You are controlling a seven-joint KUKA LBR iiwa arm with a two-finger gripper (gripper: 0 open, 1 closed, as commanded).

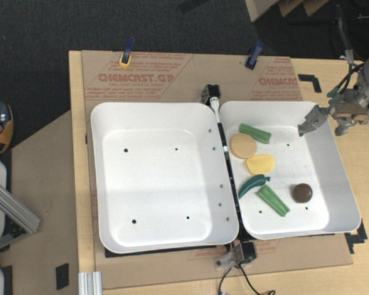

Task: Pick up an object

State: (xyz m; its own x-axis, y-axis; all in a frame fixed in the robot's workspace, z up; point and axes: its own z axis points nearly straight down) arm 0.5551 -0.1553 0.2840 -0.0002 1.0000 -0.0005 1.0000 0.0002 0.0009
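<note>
Jaws cannot be made out, because the gripper (312, 121) is small and grey and partly blurred where it hangs over the top right corner of the right bin (332, 165). Nothing shows between its tips. Wires and grey metal parts of the arm (353, 106) crowd the right side and are cut off by the edge. In the right bin lie the things to pick: a green stick (254, 133) touching a flat tan disc (243, 146), a yellow oval piece (261, 163) just below it, a curved dark green piece (252, 184) beside a light green wedge (273, 200), and a round brown ball (302, 193) off by itself. All of them sit well apart from the gripper. The left bin (157, 177) is smooth white plastic with small dark dots. Both bins rest on a brown cardboard sheet (172, 72) held by a blue clamp (254, 54) and a blue and yellow clamp (127, 54).
</note>
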